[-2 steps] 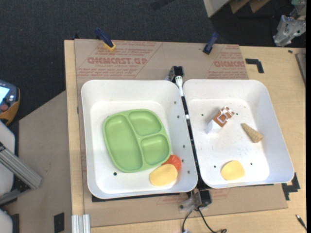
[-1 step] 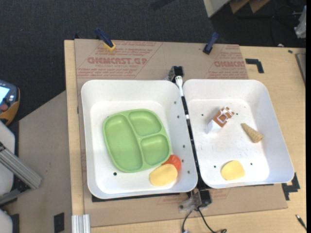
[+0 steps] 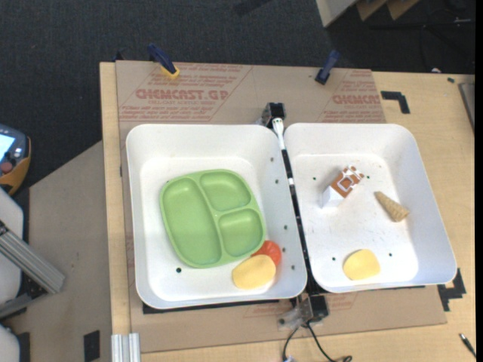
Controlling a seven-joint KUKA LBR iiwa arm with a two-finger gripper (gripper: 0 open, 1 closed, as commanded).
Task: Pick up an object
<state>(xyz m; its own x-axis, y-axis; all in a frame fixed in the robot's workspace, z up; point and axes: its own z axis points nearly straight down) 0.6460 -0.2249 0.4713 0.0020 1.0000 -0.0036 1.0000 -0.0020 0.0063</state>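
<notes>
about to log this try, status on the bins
Nothing picked yet. Right bin: carton, cone, yellow piece. Left bin: green tray, yellow lump.

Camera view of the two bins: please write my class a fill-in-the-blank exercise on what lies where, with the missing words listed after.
1. The green divided plate lies in the ____ bin.
2. The plate has ____ compartments.
3. The small cone lies in the ____ bin.
4. The orange piece touches a ____ piece beside the plate.

Missing words: left; three; right; yellow
</notes>
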